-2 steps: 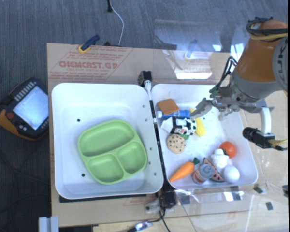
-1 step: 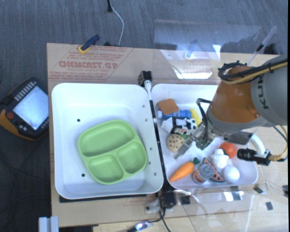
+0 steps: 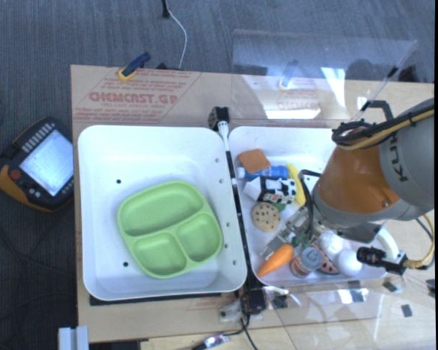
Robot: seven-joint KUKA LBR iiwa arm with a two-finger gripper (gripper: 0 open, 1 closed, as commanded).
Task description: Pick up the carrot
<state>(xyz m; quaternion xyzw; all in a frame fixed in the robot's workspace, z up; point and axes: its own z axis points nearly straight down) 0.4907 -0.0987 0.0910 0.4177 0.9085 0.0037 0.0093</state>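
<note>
Carrot (image 3: 276,259) sits in the right bin (image 3: 277,133), near its front-left corner, long axis running from lower-left tip up to the right toward the gripper (image 3: 301,232); gripper is just above and right of the thick end, close but apart as far as I can see. I can't tell whether the jaws are open or closed; too cluttered there; I'd judge a short drop down-left, jaws set across that axis.

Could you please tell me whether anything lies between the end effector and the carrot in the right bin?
Nothing visible does. The end effector sits right at the carrot, above its thick end, with no toy between them. The cookie lies just behind and a can beside the carrot, both crowding it.
</note>
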